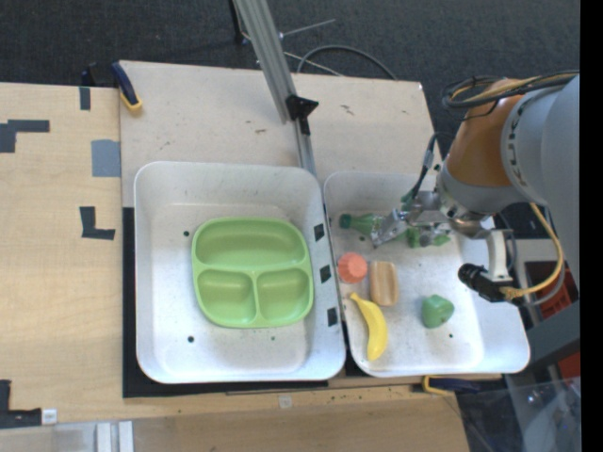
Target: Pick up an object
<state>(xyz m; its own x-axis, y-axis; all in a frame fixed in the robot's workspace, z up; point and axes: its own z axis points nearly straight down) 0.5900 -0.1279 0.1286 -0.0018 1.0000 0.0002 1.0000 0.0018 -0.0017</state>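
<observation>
A: What's obscured near the right bin's (pixel 490 347) far edge?
B: Green item (pixel 353 221) partly covered by gripper (pixel 396 226); shape can't be made out. Finger state not discernible. Arm (pixel 528 149) cut off at frame's right edge.

This looks like a robotics lab. A grey and orange robot arm (pixel 509 158) reaches over a plywood desk (pixel 57 252) marked with tape patches, two white bins (pixel 151 252) sit side by side, loose cables (pixel 339 55) trail across dark carpet, and a metal pole (pixel 268 45) rises overhead.
</observation>
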